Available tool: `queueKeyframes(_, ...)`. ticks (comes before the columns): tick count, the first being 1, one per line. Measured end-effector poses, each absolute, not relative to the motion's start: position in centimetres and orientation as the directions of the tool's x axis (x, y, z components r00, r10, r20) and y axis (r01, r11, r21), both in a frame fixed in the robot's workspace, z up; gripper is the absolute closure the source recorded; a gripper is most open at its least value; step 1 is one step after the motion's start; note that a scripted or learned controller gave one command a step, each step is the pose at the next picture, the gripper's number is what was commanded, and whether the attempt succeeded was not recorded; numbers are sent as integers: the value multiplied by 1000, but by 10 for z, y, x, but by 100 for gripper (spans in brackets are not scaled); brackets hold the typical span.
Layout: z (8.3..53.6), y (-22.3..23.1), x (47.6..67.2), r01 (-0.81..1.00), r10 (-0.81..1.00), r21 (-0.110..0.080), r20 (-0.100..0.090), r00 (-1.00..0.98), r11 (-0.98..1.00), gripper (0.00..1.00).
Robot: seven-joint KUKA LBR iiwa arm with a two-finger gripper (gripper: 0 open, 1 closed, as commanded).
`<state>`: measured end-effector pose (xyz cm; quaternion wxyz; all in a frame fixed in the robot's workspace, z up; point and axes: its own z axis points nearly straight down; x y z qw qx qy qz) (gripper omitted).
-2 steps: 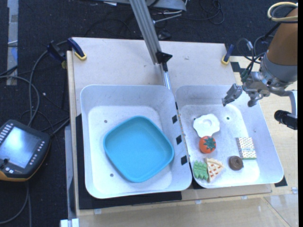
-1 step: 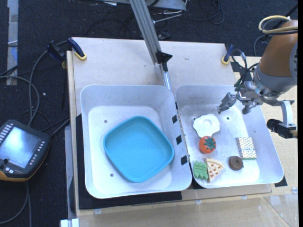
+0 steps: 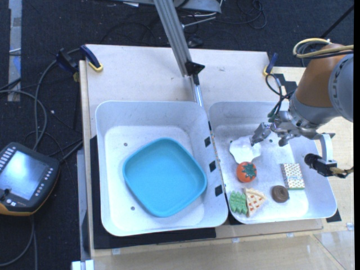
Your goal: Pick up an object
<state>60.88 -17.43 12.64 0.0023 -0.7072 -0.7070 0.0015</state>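
Fingers of the gripper (image 3: 260, 135) sit low in the right bin (image 3: 320, 207), directly above a white crumpled object (image 3: 243, 149); whether they are spread or closed cannot be told. Nearby lie a tomato (image 3: 246, 171), pizza slice (image 3: 254, 200), green leafy piece (image 3: 238, 202), brown disc (image 3: 280, 193) and patterned block (image 3: 292, 175). Left bin (image 3: 112, 218): blue plate (image 3: 163, 176).

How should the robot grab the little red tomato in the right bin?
Probably from straight above, pinching the tomato across its round red middle, just below the green top. It sits upright, with a white thing close behind it, so the left and right sides look freest.
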Motion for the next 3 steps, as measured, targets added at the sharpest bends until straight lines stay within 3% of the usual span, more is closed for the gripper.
queueKeyframes(1,140,-175,611,1000,1000,1,0,0,0,100)
queueKeyframes(3,245,-162,606,1000,1000,5,-1,-1,1,100)
